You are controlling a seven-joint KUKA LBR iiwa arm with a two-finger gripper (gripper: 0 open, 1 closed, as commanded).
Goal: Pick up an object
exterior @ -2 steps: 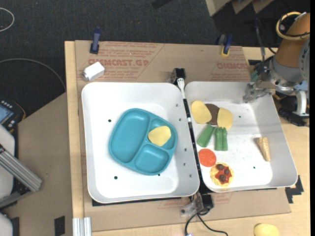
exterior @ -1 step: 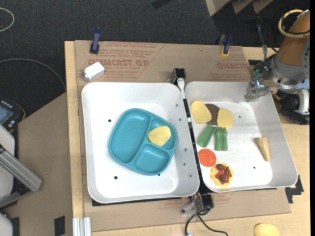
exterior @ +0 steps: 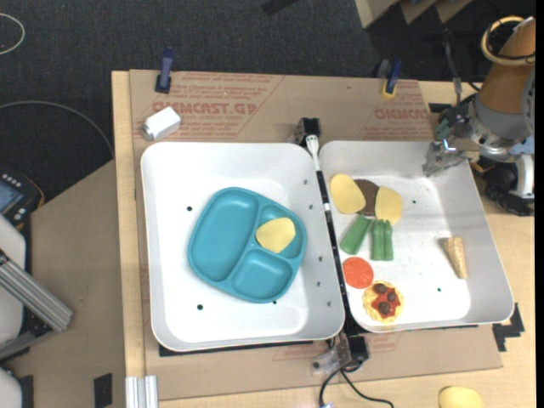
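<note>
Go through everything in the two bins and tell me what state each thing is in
Blue plate: flat in the left bin, holding a yellow piece in one compartment.
Green sticks: lying side by side in the right bin.
Red disc: lying flat, apart from the tart.
Cone: lying on its side, alone.
Pincer: above the right bin's far edge, nothing seen held.

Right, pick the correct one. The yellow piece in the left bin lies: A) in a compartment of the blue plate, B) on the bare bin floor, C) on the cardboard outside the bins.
A: the yellow piece sits in the right-hand compartment of the blue plate, which rests in the left bin.
</note>
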